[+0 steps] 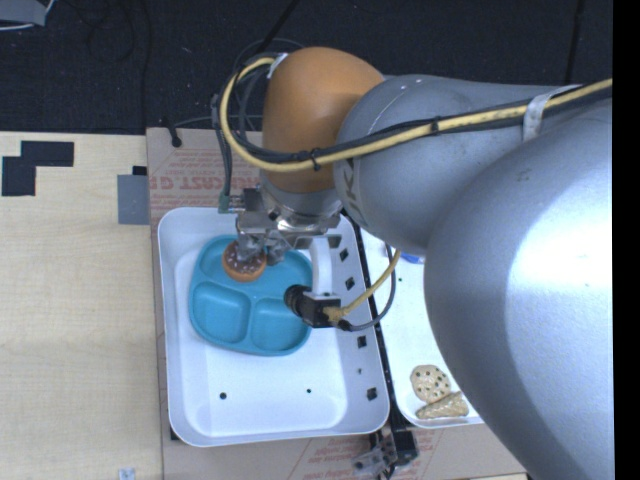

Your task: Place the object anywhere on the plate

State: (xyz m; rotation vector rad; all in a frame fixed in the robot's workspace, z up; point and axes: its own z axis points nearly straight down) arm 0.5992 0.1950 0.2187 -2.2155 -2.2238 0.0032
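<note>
Camera view is showing the arm [480,208] reaching in from the right over the left bin [200,388], where a blue plate [250,313] with compartments is lying. The gripper [248,253] is hanging over the plate's upper compartment, its fingers pinching a brown ring-shaped doughnut [243,262]. Two biscuits [435,390] are lying in the right bin [405,338]
</note>
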